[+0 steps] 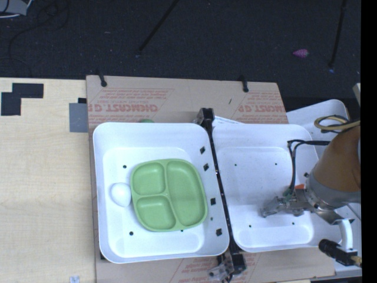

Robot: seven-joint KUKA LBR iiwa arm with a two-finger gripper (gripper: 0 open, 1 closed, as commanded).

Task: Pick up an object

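camera view has our gripper (277, 207) low in the right bin (259, 243), fingers parted around nothing. we judge the green divided plate (168, 194) in the left bin (112, 143) light, stiff, slick; take its rim. the white egg (121, 194) touching it looks harder to pinch

Robot lab: white bins (177, 249) on cardboard-covered bench (177, 102), loose cables (17, 5) over dark floor.
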